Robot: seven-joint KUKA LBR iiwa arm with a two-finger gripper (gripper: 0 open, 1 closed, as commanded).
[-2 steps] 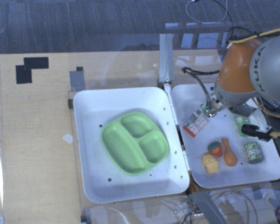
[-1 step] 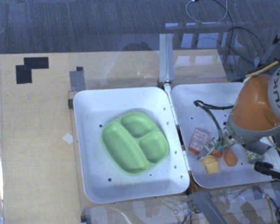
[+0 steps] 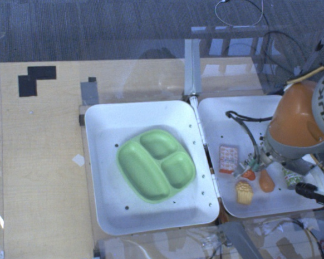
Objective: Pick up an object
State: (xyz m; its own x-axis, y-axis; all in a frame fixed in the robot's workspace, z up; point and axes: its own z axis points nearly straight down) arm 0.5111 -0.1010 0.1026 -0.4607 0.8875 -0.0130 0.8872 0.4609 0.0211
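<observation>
My gripper (image 3: 251, 166) hangs low in the right bin (image 3: 222, 113), its tip among small toy items. An orange-red piece (image 3: 247, 174) lies right under the tip, an orange carrot-like piece (image 3: 266, 182) just to its right, and a yellow corn-like piece (image 3: 243, 192) in front. A pink and white packet (image 3: 228, 158) lies to the left of the tip. A small green and white item (image 3: 292, 178) peeks out beneath the arm. The orange wrist band (image 3: 298, 115) covers the bin's right part.
The left bin (image 3: 103, 125) holds a green three-compartment plate (image 3: 156, 164). A black cable (image 3: 245, 124) runs across the right bin toward the wrist. Pale wooden benchtop (image 3: 36, 164) stretches to the left of the bins.
</observation>
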